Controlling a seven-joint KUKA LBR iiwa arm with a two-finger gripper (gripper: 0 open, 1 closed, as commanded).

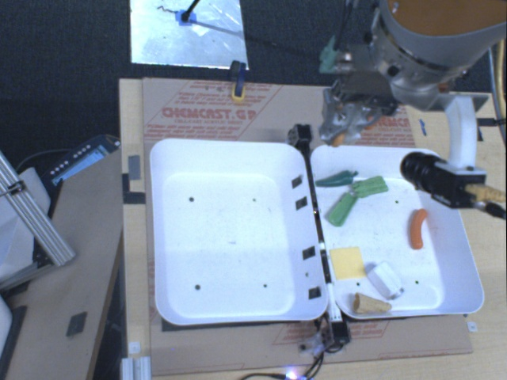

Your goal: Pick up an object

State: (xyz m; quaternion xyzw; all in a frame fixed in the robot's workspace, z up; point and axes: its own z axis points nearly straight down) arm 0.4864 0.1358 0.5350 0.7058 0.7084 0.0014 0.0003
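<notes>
Arm up over the back rim of the right bin, objects scattered in that bin, nothing lifted yet.

Nearest, at the front of the right bin: a tan cone-shaped piece, a small white block just behind it, then a flat yellow square by the divider. Mid-bin, an orange sausage-shaped piece lying alone; looks light, rounded, maybe slippery, so take it across its narrow middle. Behind it, green pieces bunched and touching, harder to single out. Left bin sits beside it. Farthest, the gripper hangs above the bin's back edge; fingers blurred, can't tell their opening or whether anything is in them. Red print on the cardboard sheet reads roughly "CHEMCAST GP"; other lettering illegible.
</notes>
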